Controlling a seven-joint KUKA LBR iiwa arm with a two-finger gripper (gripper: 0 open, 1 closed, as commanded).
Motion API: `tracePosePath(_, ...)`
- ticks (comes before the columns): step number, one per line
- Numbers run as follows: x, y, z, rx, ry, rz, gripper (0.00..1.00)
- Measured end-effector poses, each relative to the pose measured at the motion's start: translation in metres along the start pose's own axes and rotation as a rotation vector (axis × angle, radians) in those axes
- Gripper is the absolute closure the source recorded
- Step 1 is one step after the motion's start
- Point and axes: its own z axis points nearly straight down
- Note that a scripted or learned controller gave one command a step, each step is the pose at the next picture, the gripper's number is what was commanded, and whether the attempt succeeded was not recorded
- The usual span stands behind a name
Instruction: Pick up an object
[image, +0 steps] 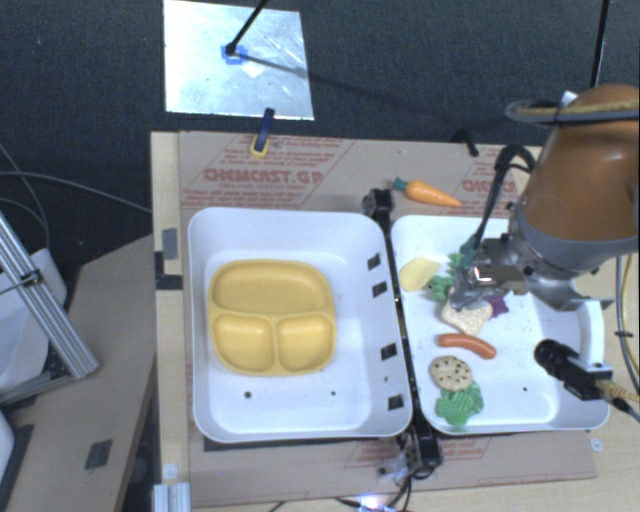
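The gripper (470, 296) is down in the right bin (520, 405), low over the cluster at its far-left part, right on top of the slice of bread (468, 319). How wide the jaws stand, and whether anything sits between them, I cannot tell; the wrist hides it.

Here's the danger: the toys are packed tight there. Bread, a green leafy bit (441, 287) and something purple (498, 307) all touch or nearly touch, so a close could catch two at once, or nudge the flat bread aside and come up with nothing (thin pieces are awkward). The yellow piece (419, 272) just to the left could get shoved toward the wall.

The count, then: two bins, left bin (290, 225) holding one yellow tray (271, 315) with three compartments. In the right bin: one bread, one sausage (466, 345), one cookie (451, 373), one broccoli (459, 403), one yellow piece, one leafy green, one purple scrap. One carrot (428, 193) lies outside on the worktop, beyond the bins.
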Motion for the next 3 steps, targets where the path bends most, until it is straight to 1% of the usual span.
tracePosePath(1,0.083,0.000,-0.024,-0.002,0.002,-0.006,1.00)
tracePosePath(2,0.138,-0.001,0.050,0.004,0.000,-0.001,1.00)
tracePosePath(3,0.247,-0.001,0.084,0.003,0.003,-0.008,1.00)
